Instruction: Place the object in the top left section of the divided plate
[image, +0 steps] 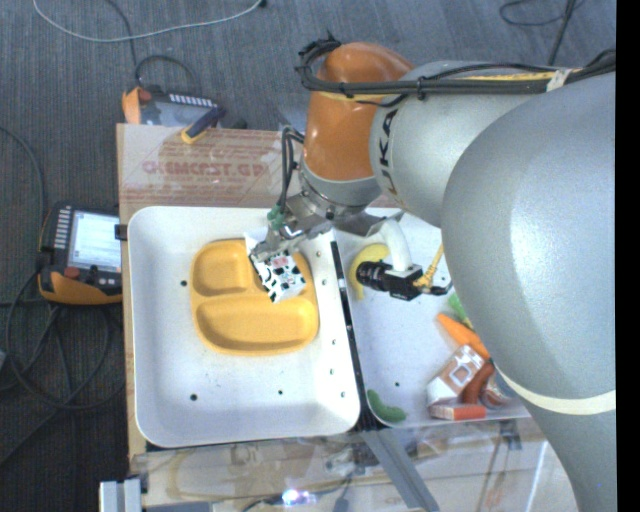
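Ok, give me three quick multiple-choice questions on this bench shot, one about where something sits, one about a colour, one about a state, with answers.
1. Where is the divided plate?
A. In the left bin
B. In the right bin
C. On the floor

2. What colour is the divided plate?
A. Blue
B. Yellow
C. Black

3. Where is the gripper relative to the plate?
A. Far off over the right bin
B. Above the plate's upper right part, at a black-and-white patterned object
C. Over the cardboard sheet behind the bins

Answers: 1 A, the plate lies on the left bin's white floor. 2 B, its whole surface is yellow. 3 B, the gripper overlaps the plate's upper right corner.
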